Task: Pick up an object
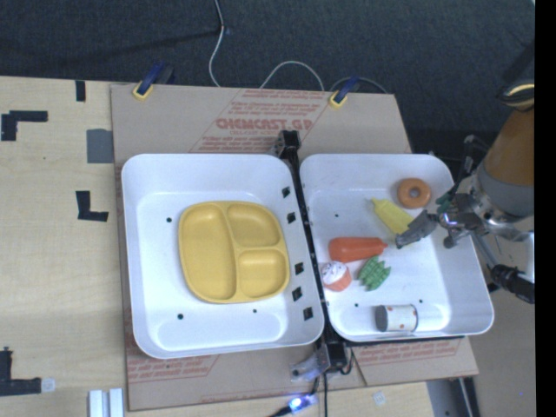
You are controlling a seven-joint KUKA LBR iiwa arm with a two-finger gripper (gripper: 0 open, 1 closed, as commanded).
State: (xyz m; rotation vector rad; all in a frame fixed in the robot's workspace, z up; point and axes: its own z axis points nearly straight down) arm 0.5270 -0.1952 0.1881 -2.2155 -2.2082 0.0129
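two white bins (139, 233), one yellow tray (233, 250)

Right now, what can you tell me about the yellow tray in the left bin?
The yellow tray looks like moulded plastic, rounded at its corners, with three compartments: one long on the left, two smaller on the right. It lies flat, slightly turned, about the middle of the left bin, on the bin's floor. Nothing lies in it and nothing else touches it.

White bins: two are sitting side by side, a left bin (148, 320) and a right bin (460, 315).
Yellow divided plates (233, 250): one is lying in the left bin.
Small items in the right bin: six are lying there, a doughnut (413, 192), banana (391, 215), carrot (355, 248), green leafy piece (374, 273), red-and-white piece (334, 274) and can (397, 318).
Blue-and-yellow clamps: two are gripping the far cardboard edge (149, 79) (344, 90).
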